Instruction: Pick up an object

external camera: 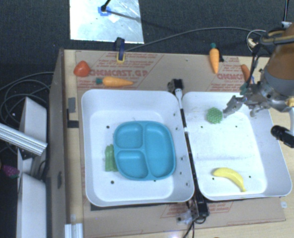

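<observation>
My claw, fingers spread, hangs just right of the green broccoli; I should centre over it before closing.

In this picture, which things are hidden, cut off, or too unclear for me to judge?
- Green object in the left bin: the blue divided plate covers its right side, so its shape is unclear.
- Gripper above the right bin: blurred in the camera view; any contact with the green ball is uncertain.
- Arm: cut off by the right edge.
- Cardboard print: too small to read fully.
</observation>
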Robot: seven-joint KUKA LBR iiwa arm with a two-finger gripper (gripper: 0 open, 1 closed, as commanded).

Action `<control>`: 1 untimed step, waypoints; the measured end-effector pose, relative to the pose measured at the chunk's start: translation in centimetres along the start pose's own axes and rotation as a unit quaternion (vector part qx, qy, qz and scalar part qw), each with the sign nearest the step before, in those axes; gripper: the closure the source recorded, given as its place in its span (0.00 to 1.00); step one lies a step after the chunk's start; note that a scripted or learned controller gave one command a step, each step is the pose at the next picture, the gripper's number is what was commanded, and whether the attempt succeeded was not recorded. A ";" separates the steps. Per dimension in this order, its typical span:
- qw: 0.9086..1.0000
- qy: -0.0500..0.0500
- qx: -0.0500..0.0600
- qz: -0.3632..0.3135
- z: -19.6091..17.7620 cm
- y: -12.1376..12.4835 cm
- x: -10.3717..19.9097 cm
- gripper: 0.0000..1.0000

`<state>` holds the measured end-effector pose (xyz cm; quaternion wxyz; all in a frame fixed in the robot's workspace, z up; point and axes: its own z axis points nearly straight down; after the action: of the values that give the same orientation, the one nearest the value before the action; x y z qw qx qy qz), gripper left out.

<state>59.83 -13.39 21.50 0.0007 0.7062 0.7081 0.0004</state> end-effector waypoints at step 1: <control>1.000 0.000 0.001 -0.001 10.8 7.0 -0.1 0.00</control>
<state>66.80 -13.46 10.67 -0.0006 0.7057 0.7085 -0.0002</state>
